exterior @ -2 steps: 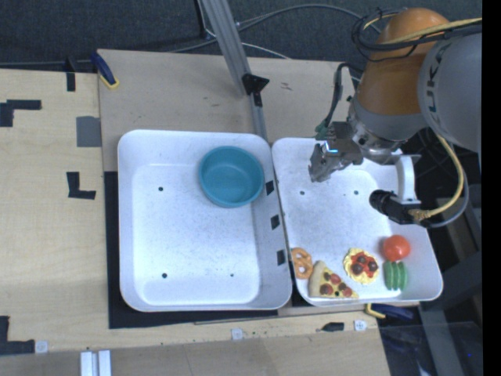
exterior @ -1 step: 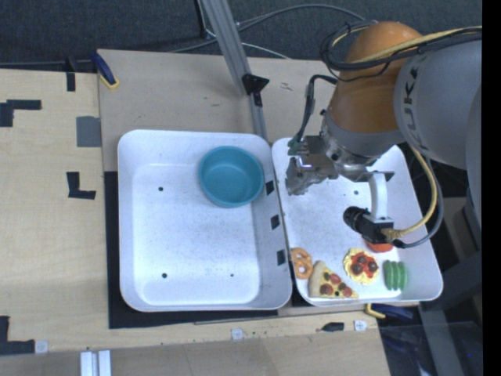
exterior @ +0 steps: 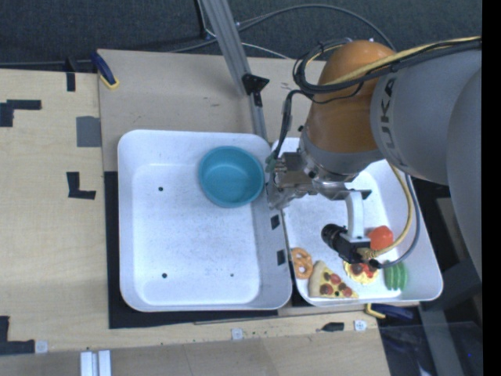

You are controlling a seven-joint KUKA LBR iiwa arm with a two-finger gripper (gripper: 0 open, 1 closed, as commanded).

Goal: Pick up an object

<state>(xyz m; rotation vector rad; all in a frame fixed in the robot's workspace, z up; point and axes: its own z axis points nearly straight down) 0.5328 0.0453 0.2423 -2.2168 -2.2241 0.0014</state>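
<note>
A blue bowl (exterior: 229, 176) stands upright in the far right corner of the left bin (exterior: 180, 257). My gripper (exterior: 275, 185) hangs over the wall between the two bins, right beside the bowl's right rim. The view does not show whether it touches the bowl. In the near part of the right bin (exterior: 427, 284) lie a pretzel (exterior: 300, 262), a pizza slice (exterior: 329, 283), an orange-red toy (exterior: 380, 237), a small yellow and red piece (exterior: 362, 271) and a green toy (exterior: 395, 276).
The arm's large grey and orange body covers most of the right bin's far half. A slanted metal pole (exterior: 235, 53) rises behind the bins. The left bin's floor in front of the bowl is bare white.
</note>
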